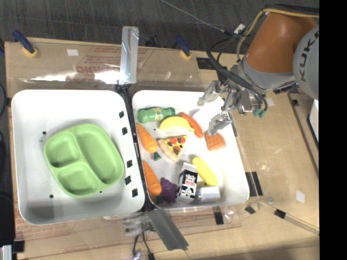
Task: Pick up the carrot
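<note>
I see my end effector (216,110) hanging over the right bin's (233,186) upper right part, its fingers spread, with nothing between them. A waffle piece (214,142) lies just below it. The carrot (146,138) rests near the bin's left wall, beside the pizza slice (172,145). A green plate (83,159) sits in the left bin (27,199) on the tan worktop (282,161).

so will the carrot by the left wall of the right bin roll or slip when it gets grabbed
The orange tapered toy carrot looks like smooth moulded plastic, so probably stiff, light and a bit slippery. Its round cone shape suggests it could roll sideways if nudged. It lies close to the white right bin wall, which may crowd the hand.
</note>
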Controlling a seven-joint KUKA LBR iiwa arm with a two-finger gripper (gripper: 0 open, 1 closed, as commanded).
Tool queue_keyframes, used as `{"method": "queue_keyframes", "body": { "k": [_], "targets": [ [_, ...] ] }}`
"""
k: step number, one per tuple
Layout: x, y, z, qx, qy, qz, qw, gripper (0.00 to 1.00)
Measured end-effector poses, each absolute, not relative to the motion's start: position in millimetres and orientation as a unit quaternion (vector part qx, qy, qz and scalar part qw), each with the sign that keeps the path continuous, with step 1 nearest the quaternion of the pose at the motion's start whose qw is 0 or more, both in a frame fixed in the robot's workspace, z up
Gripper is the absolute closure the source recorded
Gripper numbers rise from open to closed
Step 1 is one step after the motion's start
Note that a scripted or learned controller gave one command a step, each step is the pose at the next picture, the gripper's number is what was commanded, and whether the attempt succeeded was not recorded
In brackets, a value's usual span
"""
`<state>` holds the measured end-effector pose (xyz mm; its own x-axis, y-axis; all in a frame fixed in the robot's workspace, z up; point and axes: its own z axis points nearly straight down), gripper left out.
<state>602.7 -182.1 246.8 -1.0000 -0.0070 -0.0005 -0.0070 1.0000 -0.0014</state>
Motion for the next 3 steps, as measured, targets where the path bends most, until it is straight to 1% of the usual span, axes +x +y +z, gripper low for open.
{"method": "queue_keyframes", "body": {
  "k": [1,2,3],
  "targets": [
    [582.8,-136.5,188.8,-0.020,1.000,0.0010,-0.001,0.00],
    [626.0,-144.2,95.9,0.012,1.000,-0.0010,0.004,0.00],
    [628.5,-141.0,108.9,0.007,1.000,-0.0008,0.006,1.00]
  ]
}}
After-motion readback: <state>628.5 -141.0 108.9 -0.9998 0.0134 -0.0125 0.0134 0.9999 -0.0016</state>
